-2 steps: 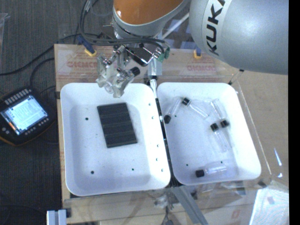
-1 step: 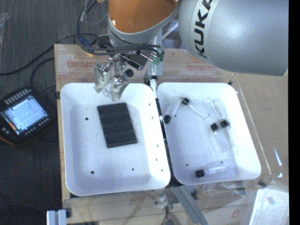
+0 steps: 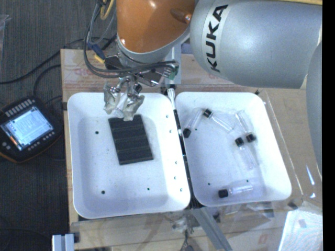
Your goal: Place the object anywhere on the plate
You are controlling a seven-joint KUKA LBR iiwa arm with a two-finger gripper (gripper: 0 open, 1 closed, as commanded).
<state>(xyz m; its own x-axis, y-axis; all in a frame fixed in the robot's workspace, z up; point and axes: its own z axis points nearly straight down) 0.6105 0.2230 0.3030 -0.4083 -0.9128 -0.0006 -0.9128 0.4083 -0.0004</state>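
Observation:
A black ribbed plate [image 3: 131, 140] lies flat in the left white bin [image 3: 86, 187], slightly turned. My gripper [image 3: 123, 102] hangs over the plate's far end, near the bin's back wall, below the orange band of the arm. Its tip looks pale and crinkled, and I cannot make out any object in it. Several clear tubes with black caps lie in the right bin [image 3: 272, 187]: one at the back left [image 3: 198, 118], one near the middle right [image 3: 245, 139], and one at the front [image 3: 236, 191].
The arm's grey and orange body fills the top of the view above both bins. A ridge where the two bin rims meet [image 3: 180, 150] runs between them. A handheld control pendant [image 3: 23, 129] lies on the floor to the left, with cables nearby.

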